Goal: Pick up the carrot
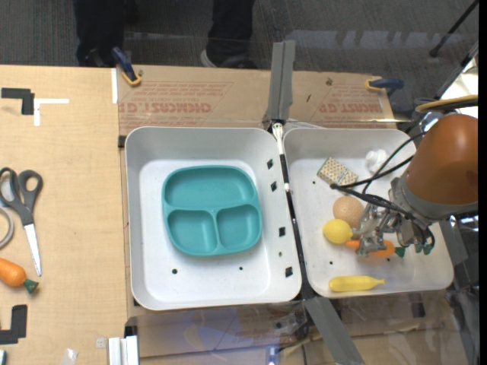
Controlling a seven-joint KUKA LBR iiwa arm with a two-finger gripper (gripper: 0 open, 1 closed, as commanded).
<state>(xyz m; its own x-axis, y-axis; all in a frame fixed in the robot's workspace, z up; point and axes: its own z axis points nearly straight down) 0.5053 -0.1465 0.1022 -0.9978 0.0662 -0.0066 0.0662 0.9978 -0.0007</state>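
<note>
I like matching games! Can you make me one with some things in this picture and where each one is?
Things:
1. teal plastic divided plate
2. yellow plastic banana
3. grey-handled metal scissors
4. round yellow lemon

Places:
A. on the wooden bench, outside the bins
B. in the left white bin
C. by the right white bin's front wall
D. beside the tan egg, right bin

Pairs: 1-B, 2-C, 3-A, 4-D

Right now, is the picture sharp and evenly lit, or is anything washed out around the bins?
Camera view: mostly sharp and evenly lit; the white bins look bright but keep detail, the teal tray shows a soft sheen, the gripper over the carrot is cluttered by cables, and the floor at the top is dark.
</note>
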